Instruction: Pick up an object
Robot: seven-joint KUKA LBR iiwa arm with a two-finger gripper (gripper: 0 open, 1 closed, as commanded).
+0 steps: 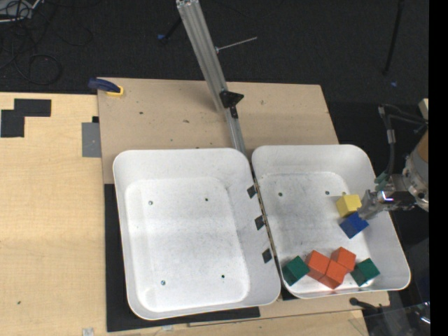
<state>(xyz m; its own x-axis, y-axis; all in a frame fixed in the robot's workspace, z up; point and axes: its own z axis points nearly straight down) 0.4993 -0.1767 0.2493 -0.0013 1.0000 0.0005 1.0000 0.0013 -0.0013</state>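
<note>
Over right bin (364, 161), tool (369, 206) beside yellow block (348, 204)

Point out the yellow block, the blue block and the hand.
yellow block (348, 204): camera view, middle of its top face.
blue block (354, 225): camera view, middle of its top face.
hand (379, 197): camera view, at its fingertips, beside the yellow block.

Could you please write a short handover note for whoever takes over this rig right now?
Gripper: low over the right bin, beside the yellow block and blue block; grip state unclear, nothing visibly held.
Things: two orange blocks and two green blocks clustered at the right bin's near edge.
Left bin sits alongside.
Done: approach to the yellow and blue blocks.
Left: grasp one block and lift it.
</note>
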